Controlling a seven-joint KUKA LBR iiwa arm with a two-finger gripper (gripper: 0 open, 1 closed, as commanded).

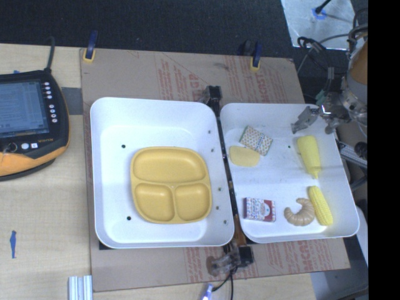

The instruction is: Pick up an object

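Bench: two bins; right bin (pixel 350 227) holds toys. Gripper (pixel 315 119) hovers above the top edge, grip state indiscernible. Approach stage; next, descend onto nearby banana (pixel 309 155).

On my feed I see a teach pendant (pixel 25 122) left of the bins, brown cardboard (pixel 162 80) clamped under them by two blue clips (pixel 90 46), and dark floor (pixel 156 8) beyond the bench.
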